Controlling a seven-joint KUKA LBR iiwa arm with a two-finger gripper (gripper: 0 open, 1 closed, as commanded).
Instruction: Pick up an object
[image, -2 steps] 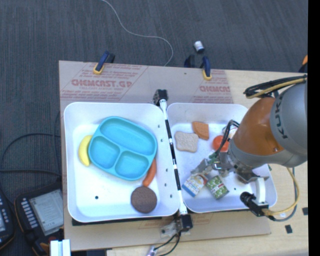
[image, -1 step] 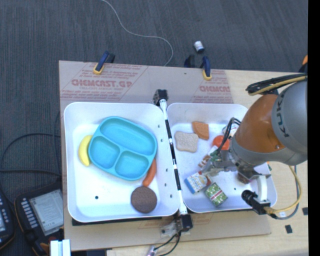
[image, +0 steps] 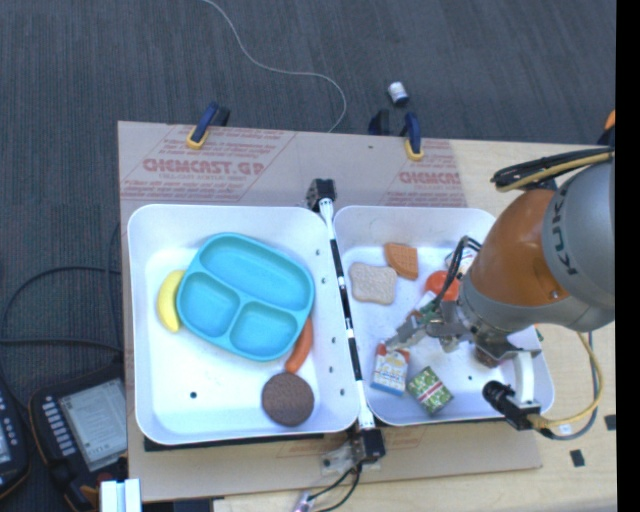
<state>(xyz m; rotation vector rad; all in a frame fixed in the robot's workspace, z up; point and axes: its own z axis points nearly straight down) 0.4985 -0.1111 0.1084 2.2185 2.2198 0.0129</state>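
My gripper (image: 413, 328) hangs low over the middle of the right bin (image: 350, 330), at the end of the grey and orange arm (image: 530, 265). Just below it stands a small blue and white carton (image: 390, 369), and a green box (image: 429, 390) lies to the carton's right. A slice of bread (image: 374, 285) and an orange wedge (image: 402, 260) lie in the bin's upper left. A red piece (image: 440, 283) peeks out beside the arm. I see nothing held in the gripper.
The left bin (image: 150, 390) holds a blue divided tray (image: 244, 296), a banana (image: 168, 300) at its left, an orange sausage-like piece (image: 299, 348) and a brown disc (image: 288, 397). A black rail (image: 338, 285) divides the bins. Clamps (image: 412, 140) sit on the back edge.
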